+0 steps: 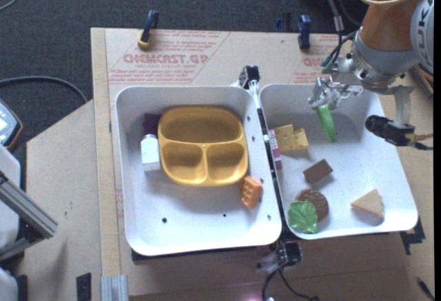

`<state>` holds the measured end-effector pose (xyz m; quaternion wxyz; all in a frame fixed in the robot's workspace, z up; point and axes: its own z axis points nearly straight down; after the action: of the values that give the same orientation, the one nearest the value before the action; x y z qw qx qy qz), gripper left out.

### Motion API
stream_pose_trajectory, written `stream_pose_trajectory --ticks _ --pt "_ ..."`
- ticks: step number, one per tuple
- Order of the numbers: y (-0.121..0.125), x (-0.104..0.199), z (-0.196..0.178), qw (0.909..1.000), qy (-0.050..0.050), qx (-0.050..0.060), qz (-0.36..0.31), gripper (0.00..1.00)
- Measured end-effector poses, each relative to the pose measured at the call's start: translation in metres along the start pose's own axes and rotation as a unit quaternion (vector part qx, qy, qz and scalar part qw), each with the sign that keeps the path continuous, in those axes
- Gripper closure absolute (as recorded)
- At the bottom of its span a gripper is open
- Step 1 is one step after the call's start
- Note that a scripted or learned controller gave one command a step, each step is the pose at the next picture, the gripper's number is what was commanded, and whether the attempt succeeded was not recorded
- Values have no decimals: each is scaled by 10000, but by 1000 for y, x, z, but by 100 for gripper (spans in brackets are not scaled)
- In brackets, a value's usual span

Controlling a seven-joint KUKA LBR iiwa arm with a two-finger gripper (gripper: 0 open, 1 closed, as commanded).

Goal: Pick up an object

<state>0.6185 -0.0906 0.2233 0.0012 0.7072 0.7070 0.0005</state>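
Board bench (207,58) on dark carpet, two white bins side by side. Green stick (327,122) hangs tilted over the right bin (396,169), top end pinched between closed fingers of the gripper (324,101). In that bin: cheese block (292,138), brown block (318,171), cookie (313,202), green leaf (302,217), cheese wedge (368,204). Left bin (131,175): yellow tray (202,145), white bottle (150,153), orange block (251,191).

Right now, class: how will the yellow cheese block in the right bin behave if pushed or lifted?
The yellow cheese block looks flat-sided, so it would probably slide rather than roll. It seems a small toy, likely light and rigid. Its smooth look suggests it might slip.
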Motion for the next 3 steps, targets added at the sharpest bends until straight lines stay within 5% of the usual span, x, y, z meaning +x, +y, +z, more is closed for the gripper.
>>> stream_pose_trajectory --ticks 3 --pt "-1 16 6 10000 10 19 -10 100"
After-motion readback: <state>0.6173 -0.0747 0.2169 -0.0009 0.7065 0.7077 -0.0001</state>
